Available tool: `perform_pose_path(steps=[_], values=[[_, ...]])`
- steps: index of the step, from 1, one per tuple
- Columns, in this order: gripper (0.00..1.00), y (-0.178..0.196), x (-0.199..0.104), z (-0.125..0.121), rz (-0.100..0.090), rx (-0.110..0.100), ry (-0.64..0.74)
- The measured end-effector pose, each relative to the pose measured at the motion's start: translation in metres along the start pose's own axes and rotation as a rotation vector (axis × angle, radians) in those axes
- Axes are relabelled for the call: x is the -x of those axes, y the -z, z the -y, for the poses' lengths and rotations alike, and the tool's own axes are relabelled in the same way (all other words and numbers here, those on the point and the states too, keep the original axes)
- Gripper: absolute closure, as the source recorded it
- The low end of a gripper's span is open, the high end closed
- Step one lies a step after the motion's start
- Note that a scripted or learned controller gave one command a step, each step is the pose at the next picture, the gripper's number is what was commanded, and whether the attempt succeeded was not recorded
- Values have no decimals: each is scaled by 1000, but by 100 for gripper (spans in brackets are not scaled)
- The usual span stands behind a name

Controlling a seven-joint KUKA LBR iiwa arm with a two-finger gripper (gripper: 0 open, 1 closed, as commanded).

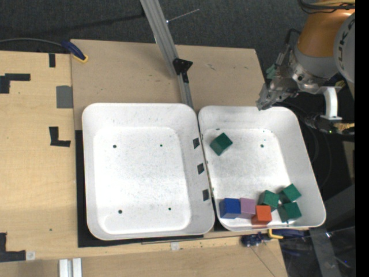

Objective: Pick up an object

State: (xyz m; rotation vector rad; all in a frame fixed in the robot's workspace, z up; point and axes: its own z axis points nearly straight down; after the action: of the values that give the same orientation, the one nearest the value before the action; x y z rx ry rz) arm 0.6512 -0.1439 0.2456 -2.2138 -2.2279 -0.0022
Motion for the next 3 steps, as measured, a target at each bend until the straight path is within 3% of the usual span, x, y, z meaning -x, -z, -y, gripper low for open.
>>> perform_pose_path(steps=[2, 3], values=[[100, -4, -116, 1, 0, -2, 1], [100, 0, -164, 19, 0, -3, 0]])
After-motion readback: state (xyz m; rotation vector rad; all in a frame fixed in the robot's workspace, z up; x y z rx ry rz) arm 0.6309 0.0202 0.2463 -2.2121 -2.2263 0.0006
